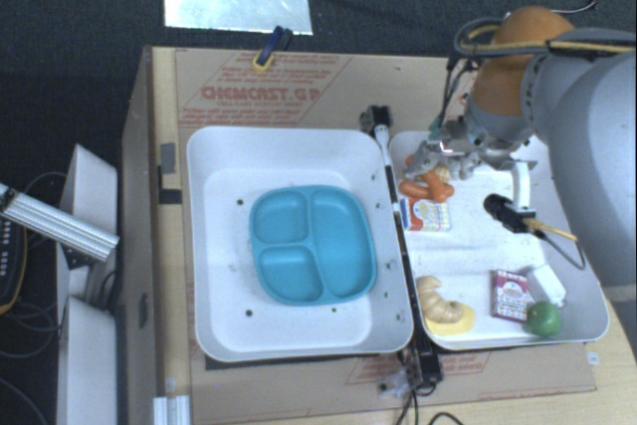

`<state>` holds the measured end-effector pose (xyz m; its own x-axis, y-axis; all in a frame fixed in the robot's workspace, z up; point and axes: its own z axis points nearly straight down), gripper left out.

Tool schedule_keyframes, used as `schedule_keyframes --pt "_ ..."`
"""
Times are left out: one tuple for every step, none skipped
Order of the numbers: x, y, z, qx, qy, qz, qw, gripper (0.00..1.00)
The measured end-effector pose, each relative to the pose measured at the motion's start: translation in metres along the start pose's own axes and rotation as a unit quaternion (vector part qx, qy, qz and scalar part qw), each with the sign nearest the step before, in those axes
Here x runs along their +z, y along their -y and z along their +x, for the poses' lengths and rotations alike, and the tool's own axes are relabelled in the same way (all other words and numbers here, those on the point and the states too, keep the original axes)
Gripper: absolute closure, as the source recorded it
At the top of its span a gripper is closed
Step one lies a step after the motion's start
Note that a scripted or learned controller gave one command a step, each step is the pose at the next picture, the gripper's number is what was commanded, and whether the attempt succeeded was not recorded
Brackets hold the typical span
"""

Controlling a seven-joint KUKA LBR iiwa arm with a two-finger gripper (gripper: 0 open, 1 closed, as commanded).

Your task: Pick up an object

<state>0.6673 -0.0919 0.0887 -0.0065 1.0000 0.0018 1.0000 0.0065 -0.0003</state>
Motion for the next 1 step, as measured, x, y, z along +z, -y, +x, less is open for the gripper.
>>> schedule_keyframes --pt "-0.0066 0.0034 -0.0006 -0.001 0.0 0.007 1.0 1.0"
